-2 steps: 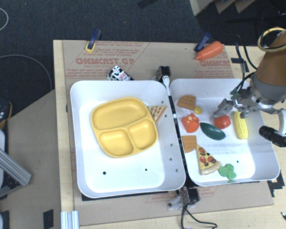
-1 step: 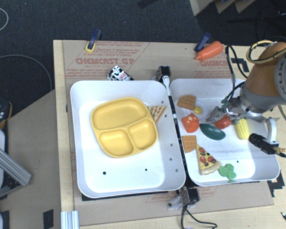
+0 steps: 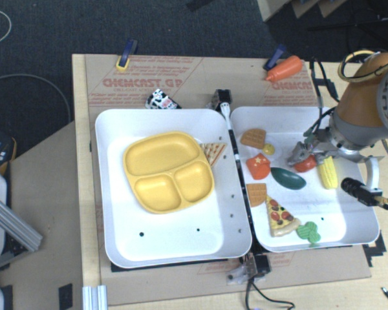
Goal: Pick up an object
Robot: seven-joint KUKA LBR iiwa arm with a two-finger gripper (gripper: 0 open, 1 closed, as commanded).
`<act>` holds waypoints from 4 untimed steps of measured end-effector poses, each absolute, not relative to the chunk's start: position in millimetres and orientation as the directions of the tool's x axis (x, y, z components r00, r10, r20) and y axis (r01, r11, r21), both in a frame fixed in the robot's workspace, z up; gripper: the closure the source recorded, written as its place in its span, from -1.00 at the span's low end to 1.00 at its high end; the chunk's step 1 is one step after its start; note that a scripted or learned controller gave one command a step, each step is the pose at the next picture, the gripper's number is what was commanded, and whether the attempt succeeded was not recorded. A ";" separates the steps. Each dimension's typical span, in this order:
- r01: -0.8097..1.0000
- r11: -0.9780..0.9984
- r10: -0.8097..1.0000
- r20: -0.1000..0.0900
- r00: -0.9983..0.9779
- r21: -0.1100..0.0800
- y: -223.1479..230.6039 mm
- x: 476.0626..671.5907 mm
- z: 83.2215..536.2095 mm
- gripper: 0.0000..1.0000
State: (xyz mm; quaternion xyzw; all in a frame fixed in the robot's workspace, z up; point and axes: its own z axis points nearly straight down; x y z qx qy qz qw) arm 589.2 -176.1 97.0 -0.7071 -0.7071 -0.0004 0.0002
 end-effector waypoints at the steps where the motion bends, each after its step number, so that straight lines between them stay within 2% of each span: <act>1: 1.000 0.001 1.000 -0.003 -0.001 0.007 -174.3 590.4 160.7 1.00; 2: 1.000 0.000 1.000 -0.003 0.000 0.007 -182.6 590.4 208.1 1.00; 3: 1.000 0.001 1.000 -0.002 -0.001 0.006 -182.7 591.4 226.3 1.00; 4: 1.000 0.003 1.000 0.003 -0.003 -0.005 -139.1 567.2 216.0 1.00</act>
